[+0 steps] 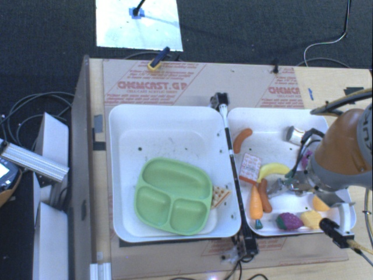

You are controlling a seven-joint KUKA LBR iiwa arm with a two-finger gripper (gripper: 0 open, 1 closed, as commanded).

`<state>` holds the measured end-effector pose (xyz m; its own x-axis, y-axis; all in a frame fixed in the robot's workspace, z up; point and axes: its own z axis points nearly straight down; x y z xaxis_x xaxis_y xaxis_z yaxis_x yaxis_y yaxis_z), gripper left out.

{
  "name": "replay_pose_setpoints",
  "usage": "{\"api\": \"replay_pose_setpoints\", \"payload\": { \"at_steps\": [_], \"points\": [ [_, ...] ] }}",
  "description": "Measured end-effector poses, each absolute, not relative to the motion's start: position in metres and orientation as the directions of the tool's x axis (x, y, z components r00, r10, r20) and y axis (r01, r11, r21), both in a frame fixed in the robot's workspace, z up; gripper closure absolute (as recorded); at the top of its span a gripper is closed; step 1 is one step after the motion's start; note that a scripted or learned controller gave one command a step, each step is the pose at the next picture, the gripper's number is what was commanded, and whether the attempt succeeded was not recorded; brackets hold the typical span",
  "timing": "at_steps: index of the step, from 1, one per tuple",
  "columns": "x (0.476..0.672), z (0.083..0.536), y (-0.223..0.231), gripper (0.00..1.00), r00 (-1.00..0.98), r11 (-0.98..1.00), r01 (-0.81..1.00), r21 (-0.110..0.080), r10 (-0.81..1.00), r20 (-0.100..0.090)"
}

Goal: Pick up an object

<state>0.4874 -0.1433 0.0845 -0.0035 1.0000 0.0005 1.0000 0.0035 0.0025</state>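
On the bench, two shallow white plastic bins are being shown side by side from above. The left bin [125, 156] is being occupied by a smooth, pale green tray [173, 196] moulded into three compartments, with a small lattice-patterned cracker [220, 196] lying just beside it. The right bin [265, 124] is being reached into by the grey arm, whose gripper [289, 184] is being lowered near a curved yellow banana [273, 170]; whether it is open or closed cannot be told, and nothing is being seen held. Toy foods, glossy and rounded, are being left scattered there: an orange sausage [241, 139], a tapered orange carrot [256, 202], a knobbly purple grape bunch [288, 220], a yellow lump [312, 219] and a flat printed card [250, 165]. The pick is being judged as not yet made, with grasping and lifting remaining.
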Motion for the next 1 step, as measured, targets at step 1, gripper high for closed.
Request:
{"api": "replay_pose_setpoints", "payload": {
  "at_steps": [1],
  "points": [
    [0.5446, 0.0847, -0.086, 0.0, -0.002, 0.002, 1.0, 0.003, 1.0, -0.002]
  ]
}}
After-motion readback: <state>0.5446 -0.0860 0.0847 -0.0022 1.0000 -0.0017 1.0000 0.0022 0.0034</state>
